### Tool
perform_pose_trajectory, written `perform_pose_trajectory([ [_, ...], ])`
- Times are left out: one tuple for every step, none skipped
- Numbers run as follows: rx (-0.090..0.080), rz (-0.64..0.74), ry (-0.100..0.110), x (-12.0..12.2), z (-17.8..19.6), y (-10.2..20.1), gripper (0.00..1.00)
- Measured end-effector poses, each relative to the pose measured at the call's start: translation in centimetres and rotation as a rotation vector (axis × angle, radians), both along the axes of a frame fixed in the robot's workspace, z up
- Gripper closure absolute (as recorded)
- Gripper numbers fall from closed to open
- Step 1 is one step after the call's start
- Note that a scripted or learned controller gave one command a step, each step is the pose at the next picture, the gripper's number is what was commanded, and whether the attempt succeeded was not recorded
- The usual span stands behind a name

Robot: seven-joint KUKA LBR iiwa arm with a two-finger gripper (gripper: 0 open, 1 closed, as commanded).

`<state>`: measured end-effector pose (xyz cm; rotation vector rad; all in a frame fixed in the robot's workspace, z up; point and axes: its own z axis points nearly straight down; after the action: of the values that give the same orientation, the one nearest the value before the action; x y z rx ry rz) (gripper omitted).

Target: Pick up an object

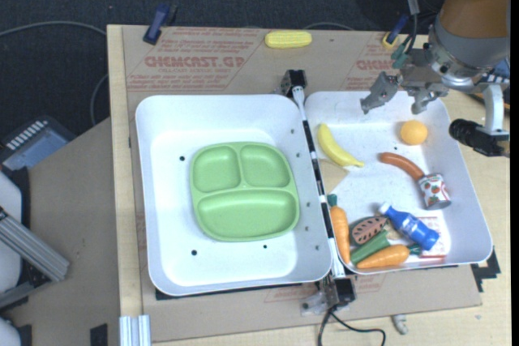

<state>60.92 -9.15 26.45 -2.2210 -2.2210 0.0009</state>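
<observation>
Gripper [402, 99] hovers over far end of right bin [474, 207], metal fingers spread wide, nothing between them; likely poised to choose a target. Orange ball [413, 132] sits just beside, round, smooth. Yellow plastic banana [336, 147] curves nearby. Glossy sausage [402, 165], small can [434, 190], blue bottle [412, 226], carrots [383, 257] cluster at near end. Left bin [158, 134] holds green divided plate [243, 190].

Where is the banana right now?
The banana lies in the right bin, near its left wall, left of the sausage and above the carrots.
</observation>
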Motion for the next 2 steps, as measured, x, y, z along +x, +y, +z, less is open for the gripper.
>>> perform_pose_trajectory([
  [-0.001, -0.002, 0.0, -2.5, -8.4, -11.9, 0.0],
  [0.0, 0.0, 0.0, -1.4, -18.0, -10.9, 0.0],
])
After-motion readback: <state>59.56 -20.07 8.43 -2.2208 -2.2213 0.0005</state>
